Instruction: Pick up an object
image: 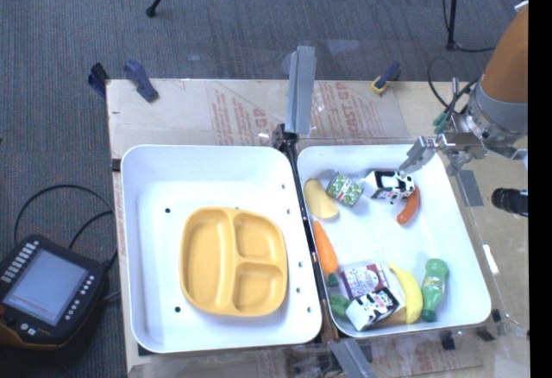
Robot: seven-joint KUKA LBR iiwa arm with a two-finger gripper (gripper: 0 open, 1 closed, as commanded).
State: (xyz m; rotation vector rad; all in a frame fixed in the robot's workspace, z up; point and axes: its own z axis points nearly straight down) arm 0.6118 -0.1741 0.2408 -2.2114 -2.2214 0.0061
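Grey carpet all round, tripod legs at top, teach pendant (47, 286) on the floor bottom left; cardboard-topped surface (207, 113) carries two white bins side by side. Left bin (147, 186) has a yellow divided plate (233, 261) lying flat, roughly centred. Right bin (461, 238) holds the clutter: pale yellow piece (321, 199) at the left wall, green-patterned packet (346, 189) just beside it, cow-print carton (391, 185) near the top, red-orange sausage-like item (409, 206) touching or just below the carton, carrot (324, 248) along the left wall. Bottom cluster: pink-red carton (363, 278), second cow-print box (374, 307) against it, banana (406, 291) just to the right, green bottle (433, 287) beside the banana, a dark green bit at the bottom left corner of that cluster. Arm comes in from the right, orange band (509, 53) high at the edge, grey wrist (500, 113) below it, tilted down and left over the bin's top right corner. Claw (417, 159) sits just above and right of the cow-print carton, one grey finger (412, 157) visible slanting toward it; can't tell the finger spread from this angle, nothing seen between them
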